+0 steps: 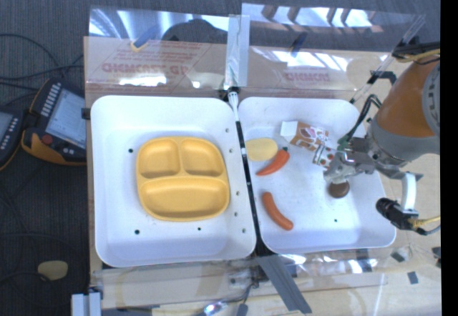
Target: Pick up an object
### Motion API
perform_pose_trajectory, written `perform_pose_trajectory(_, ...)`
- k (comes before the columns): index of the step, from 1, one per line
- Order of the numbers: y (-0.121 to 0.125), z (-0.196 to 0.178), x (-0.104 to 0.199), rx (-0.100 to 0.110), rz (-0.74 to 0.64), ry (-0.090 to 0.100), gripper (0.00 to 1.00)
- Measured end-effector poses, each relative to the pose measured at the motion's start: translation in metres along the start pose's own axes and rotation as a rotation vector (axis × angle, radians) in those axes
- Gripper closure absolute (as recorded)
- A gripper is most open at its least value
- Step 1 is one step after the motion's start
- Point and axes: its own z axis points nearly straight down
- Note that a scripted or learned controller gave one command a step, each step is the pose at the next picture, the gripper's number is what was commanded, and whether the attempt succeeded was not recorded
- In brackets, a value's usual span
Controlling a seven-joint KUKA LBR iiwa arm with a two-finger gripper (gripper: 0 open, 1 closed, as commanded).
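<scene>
The right bin (pixel 372 232) holds a yellow round piece (pixel 260 148), an orange-red pepper-like piece (pixel 273 163), a reddish sausage (pixel 277 210), a small white block (pixel 289 128) and a brown-and-white packet (pixel 312 139). My gripper (pixel 342 173) hangs over the right part of this bin, just right of the packet. A small brown round thing (pixel 339 189) lies directly under the gripper. I cannot make out whether it is touched.
A yellow divided plate (pixel 183 177) lies in the left bin (pixel 107 164). Clear plastic walls (pixel 236 57) stand behind both bins. A handheld pendant (pixel 54 129) and cables lie on the floor at the left. The arm's orange band (pixel 408 104) rises at the right.
</scene>
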Motion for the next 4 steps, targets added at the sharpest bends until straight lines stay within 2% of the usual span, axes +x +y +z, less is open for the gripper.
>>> perform_pose_trajectory(1, -0.042, -0.145, 0.039, -0.002, -0.135, -0.002, 1.0)
perform_pose_trajectory(2, 0.03, -0.127, 0.049, -0.003, -0.601, -0.002, 1.0)
perform_pose_trajectory(3, 0.006, -0.113, 0.148, -0.001, -0.289, 0.001, 1.0)
perform_pose_trajectory(4, 0.018, -0.031, 0.099, 0.001, -0.01, 0.001, 1.0)
